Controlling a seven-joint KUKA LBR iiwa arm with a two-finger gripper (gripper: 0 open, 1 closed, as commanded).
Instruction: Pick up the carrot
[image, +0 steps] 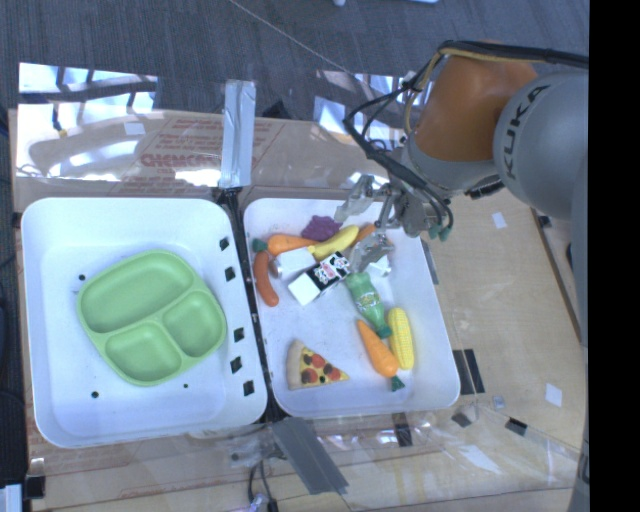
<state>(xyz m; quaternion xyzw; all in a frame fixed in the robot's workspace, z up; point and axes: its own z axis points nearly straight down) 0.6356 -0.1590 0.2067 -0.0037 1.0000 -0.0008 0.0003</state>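
Nearest us in the right bin (440, 385) lies the pizza slice (315, 367), and just beside it to the right we see the carrot (376, 347), pressed against the corn cob (401, 337) with a green packet (364, 296) at its upper end. The gripper (372, 238) hangs over the far pile by the banana (337, 241) and milk carton (318, 274), well apart from the carrot, and we cannot tell whether it is released or clenched. We judge 2 risks: closing on a similar orange piece (265, 278) instead, or catching the corn along with the carrot.
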